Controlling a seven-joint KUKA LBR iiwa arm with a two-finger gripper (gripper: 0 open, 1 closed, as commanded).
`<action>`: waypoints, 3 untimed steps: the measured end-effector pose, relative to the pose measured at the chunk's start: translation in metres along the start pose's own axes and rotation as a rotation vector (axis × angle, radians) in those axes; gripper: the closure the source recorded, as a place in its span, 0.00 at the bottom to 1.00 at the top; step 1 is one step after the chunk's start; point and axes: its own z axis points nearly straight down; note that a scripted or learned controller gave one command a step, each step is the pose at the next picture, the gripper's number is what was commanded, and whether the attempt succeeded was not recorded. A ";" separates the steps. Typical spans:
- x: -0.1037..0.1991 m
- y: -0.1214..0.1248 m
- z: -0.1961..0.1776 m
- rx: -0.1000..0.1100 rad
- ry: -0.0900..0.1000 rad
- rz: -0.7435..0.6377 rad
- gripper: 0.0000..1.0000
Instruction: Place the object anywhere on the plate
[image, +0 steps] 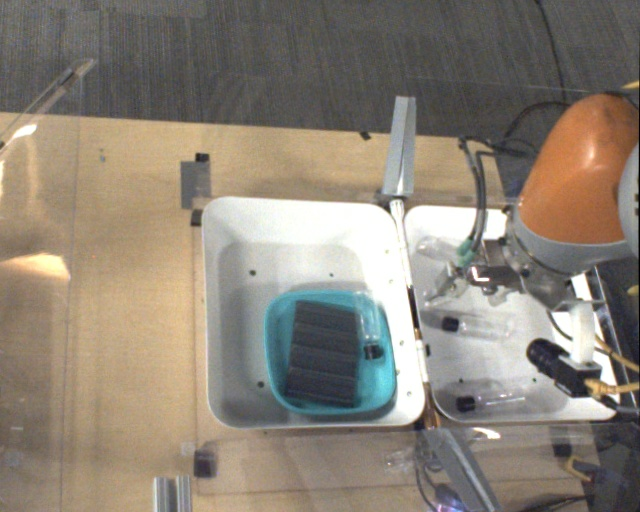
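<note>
This looks like a robot lab: a wooden bench (100, 300) holds 2 white bins (230, 300), with cables (480, 200) and a big robot arm (580, 180).

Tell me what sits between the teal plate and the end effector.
In the camera view, the bins' adjoining white walls separate the plate from the end effector; right-bin floor beyond is bare.

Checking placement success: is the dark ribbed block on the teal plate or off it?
On it. The dark ribbed block lies flat within the teal plate, in the left bin.
</note>
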 end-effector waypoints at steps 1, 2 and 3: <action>0.001 0.002 -0.011 -0.007 0.000 -0.005 1.00; -0.062 0.043 -0.124 -0.006 -0.003 -0.054 1.00; -0.028 0.096 -0.042 0.002 0.000 -0.090 1.00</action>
